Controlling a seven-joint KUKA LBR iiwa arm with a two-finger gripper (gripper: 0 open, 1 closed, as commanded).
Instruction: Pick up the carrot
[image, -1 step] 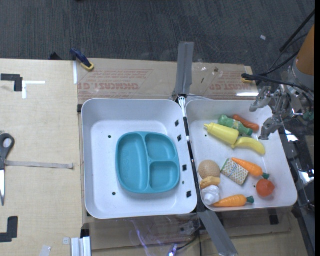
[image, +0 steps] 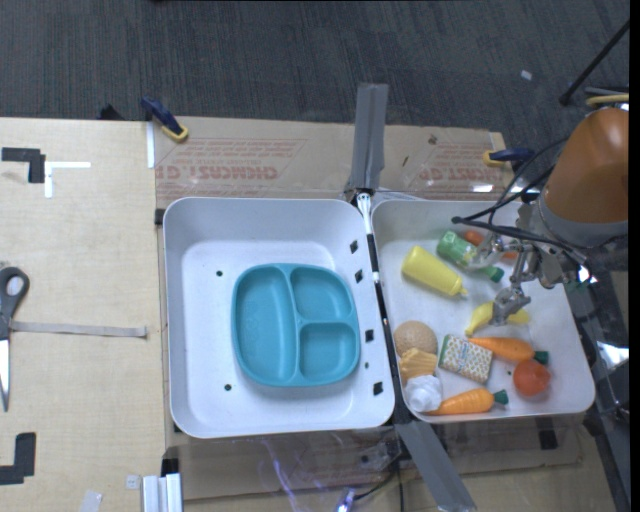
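Note:
Two orange carrots with green tops lie in the right bin (image: 570, 330). One carrot (image: 505, 348) rests near the bin's right side, beside a speckled cracker. The other carrot (image: 465, 402) lies along the front wall. My gripper (image: 513, 300) hangs over the bin's middle right, just above and behind the first carrot and next to a small yellow piece (image: 481, 317). Nothing is visibly held by it.
The right bin also holds a yellow bottle (image: 433, 271), a green item (image: 455, 247), a bun (image: 415, 335), the cracker (image: 466, 357), a red-orange tomato (image: 532, 379) and a white lump (image: 424, 391). A teal divided plate (image: 297, 325) sits in the left bin (image: 190, 300).

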